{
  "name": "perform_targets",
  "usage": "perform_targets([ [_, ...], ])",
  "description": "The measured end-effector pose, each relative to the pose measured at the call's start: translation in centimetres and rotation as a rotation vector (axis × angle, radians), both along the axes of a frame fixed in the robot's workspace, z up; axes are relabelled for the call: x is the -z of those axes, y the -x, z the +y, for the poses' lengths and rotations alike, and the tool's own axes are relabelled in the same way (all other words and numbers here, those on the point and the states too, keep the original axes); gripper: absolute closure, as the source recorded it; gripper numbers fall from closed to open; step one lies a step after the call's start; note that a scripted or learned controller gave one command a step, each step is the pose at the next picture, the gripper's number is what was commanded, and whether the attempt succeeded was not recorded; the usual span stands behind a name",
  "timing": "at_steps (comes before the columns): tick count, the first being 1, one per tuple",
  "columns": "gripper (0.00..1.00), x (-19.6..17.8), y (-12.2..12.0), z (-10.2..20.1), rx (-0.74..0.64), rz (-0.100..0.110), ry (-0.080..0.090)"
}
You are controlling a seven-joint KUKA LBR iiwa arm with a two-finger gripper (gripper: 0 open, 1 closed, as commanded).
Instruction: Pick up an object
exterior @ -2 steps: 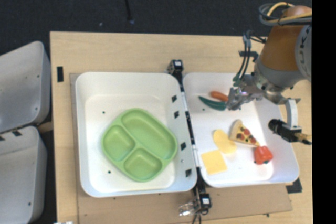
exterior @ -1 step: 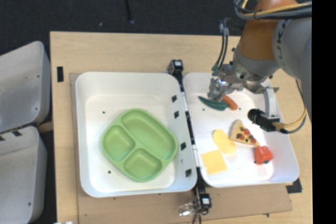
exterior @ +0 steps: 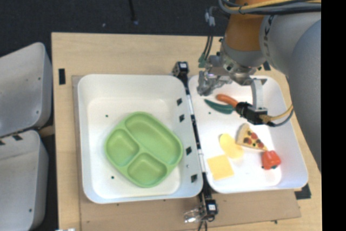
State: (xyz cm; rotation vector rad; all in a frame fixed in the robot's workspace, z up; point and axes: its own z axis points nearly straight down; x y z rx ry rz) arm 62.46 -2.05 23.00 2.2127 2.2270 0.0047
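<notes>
The gripper (exterior: pixel 208 85) hangs low over the right bin (exterior: pixel 286 173), just beside the carrot (exterior: pixel 227 99); whether it grasps anything cannot be told. A green divided plate (exterior: pixel 143 149) lies in the left bin (exterior: pixel 86 181).

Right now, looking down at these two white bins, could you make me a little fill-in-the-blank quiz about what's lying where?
1. The green divided plastic plate lies in the ____ bin.
2. That plate has ____ compartments.
3. The toy pizza slice lies in the ____ bin.
4. The flat yellow square lies just ____ the pale yellow round piece in the picture.

Missing words: left; three; right; below
</notes>
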Motion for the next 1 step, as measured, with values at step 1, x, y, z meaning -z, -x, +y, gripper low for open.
perform_targets([
  [1, 1.0, 0.37, -0.23, 5.22, 0.0, 0.002, 0.0],
])
